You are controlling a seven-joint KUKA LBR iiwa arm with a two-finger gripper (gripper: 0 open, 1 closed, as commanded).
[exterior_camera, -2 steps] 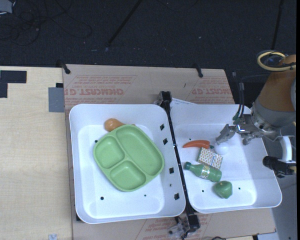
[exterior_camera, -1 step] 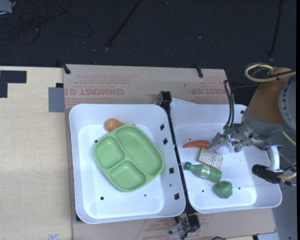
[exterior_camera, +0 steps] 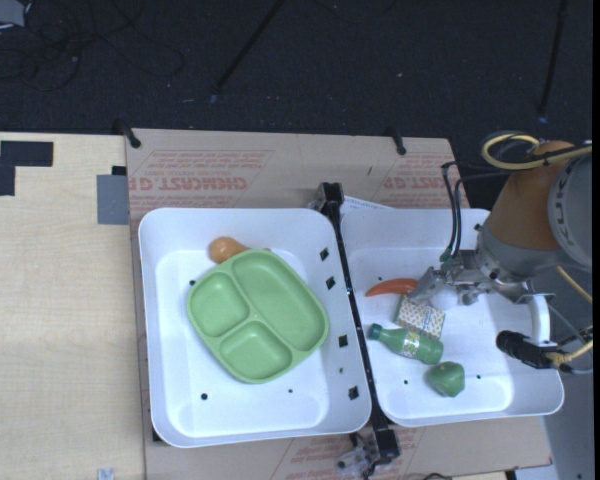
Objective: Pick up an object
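The hand hangs low in the right bin, right above a small patterned packet; whether it is spread or pressed together cannot be told, nor whether it touches the packet. The packet lies tilted between an orange pepper and a green bottle, with a green lump nearby.

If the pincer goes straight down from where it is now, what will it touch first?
Most likely the small patterned packet, lying just below the pincer in the right bin. Depth is unclear, so the orange pepper beside it is possible.
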